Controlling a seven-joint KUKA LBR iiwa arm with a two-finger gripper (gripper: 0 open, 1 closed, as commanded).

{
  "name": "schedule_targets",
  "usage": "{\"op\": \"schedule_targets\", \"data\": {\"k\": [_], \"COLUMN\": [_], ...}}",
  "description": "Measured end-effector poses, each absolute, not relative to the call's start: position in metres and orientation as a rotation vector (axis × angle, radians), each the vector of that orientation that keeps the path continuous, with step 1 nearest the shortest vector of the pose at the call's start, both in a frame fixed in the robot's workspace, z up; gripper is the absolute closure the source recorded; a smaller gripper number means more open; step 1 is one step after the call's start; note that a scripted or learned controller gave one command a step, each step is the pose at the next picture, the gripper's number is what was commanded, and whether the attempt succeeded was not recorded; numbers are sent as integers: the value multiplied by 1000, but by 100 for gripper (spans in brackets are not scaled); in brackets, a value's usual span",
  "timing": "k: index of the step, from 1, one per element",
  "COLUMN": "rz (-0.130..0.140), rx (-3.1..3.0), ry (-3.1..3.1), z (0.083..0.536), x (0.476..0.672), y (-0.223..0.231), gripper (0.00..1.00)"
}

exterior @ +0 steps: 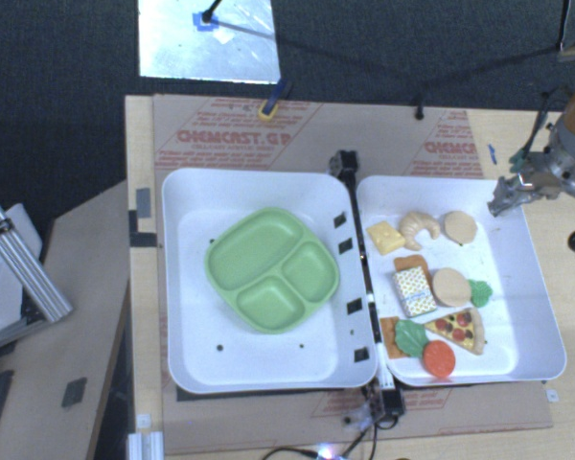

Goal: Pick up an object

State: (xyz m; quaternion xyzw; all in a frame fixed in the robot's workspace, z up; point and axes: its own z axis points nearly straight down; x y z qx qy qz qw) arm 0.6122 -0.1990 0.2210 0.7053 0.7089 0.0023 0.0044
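From the camera view above the table, the pincer hung at the upper right corner of the right bin, just over its rim, with the grey wrist and a sliver of orange band running off to the right. I could not tell how the pincer was set; it was too small and dark against the rim.

Everything it might take lay to its left and lower in the picture, all inside that right bin. Nearest, I judged, was the round pale bun, just beside the pincer toward the left. Next to that sat the croissant and the yellow cheese wedge. Further down were a cracker, a second round slice, a pizza slice with its long axis lying left to right, and a red tomato near the bottom rim.

The left bin held a green divided plate, well apart from the pincer.

Nothing was lifted yet; a short reach left and down would meet the bun first, by my reckoning.
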Motion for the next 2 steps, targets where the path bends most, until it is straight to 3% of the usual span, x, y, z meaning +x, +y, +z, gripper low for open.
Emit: {"op": "schedule_targets", "data": {"k": [1, 2], "rz": [3, 3], "rx": [2213, 2212], "ry": [2225, 2231], "z": [225, 236], "x": [613, 595], "y": [-199, -148], "gripper": [100, 100]}}
